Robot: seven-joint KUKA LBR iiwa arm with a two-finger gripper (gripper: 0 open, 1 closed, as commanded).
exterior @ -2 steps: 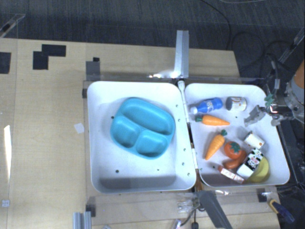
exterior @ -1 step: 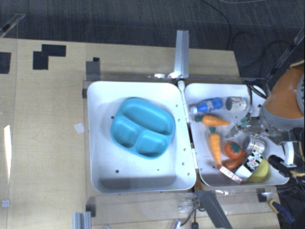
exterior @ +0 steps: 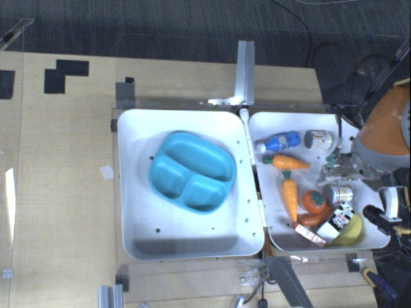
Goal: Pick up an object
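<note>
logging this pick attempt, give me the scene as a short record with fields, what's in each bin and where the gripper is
left bin: white, holds a blue divided tray
right bin: white, holds the loose items
right bin items: blue bottle, two carrots, tomato, banana, small can
arm: enters from the right, orange band
gripper: over the right bin's right side
grasp: nothing seen between its fingers

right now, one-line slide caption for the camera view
Grey arm reaches over right white bin of carrots and bottles; blue divided tray fills left white bin.
</note>
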